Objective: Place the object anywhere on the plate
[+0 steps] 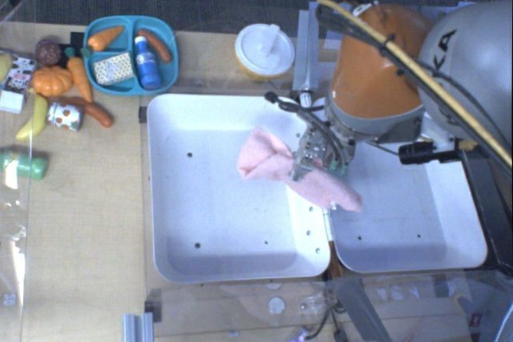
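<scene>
Cloth (282, 166): pink, crumpled, draped across the ridge where the two bins meet; one lobe lies at about 3 o'clock in the left bin (200, 252), the other trails toward 8 o'clock in the right bin (433, 244).
Gripper (305, 162): poised on the cloth's middle, fingers pointing down into the fabric; the view does not settle how wide they stand or whether fabric lies between them.
Reason for pose: the arm (377, 72) reaches from 3 o'clock and comes down over the cloth's bunched waist, probably the easiest spot to pinch.
Plate (131, 54): blue, divided, at 11 o'clock beyond the left bin, already carrying toy food and a small bottle.
Surroundings: white lidded cup (264, 50) at 12 o'clock; toy vegetables (68, 92) at 10 o'clock.
Obstacles: the left bin's far wall and the crowded compartments likely complicate any drop.
</scene>
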Robot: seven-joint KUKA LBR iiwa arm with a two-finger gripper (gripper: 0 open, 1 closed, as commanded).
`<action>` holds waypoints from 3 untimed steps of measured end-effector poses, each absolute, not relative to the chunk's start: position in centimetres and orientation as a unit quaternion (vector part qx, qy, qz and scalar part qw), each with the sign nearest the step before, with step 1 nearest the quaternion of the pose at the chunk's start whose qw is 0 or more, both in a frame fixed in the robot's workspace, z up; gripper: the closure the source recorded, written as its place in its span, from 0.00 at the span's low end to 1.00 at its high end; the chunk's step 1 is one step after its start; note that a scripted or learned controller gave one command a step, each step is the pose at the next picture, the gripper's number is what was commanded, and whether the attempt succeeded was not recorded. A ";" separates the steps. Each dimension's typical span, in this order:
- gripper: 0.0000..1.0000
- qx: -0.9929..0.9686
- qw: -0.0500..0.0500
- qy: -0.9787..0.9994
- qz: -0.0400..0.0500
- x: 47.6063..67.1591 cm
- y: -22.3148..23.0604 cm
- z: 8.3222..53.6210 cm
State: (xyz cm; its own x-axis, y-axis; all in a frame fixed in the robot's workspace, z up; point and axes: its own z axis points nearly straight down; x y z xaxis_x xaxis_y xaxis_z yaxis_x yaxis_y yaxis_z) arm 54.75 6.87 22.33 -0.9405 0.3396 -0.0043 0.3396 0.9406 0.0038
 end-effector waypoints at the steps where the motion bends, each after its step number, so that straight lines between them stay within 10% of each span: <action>1: 1.00 0.001 0.003 1.000 0.001 53.5 11.0 22.0; 3: 1.00 -0.001 0.002 1.000 0.002 50.7 21.3 22.7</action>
State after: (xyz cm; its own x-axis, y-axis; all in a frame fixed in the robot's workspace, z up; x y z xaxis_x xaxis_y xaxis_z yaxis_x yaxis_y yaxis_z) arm 50.72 21.26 22.67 -1.0000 -0.0024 -0.0048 -0.0024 1.0000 0.0032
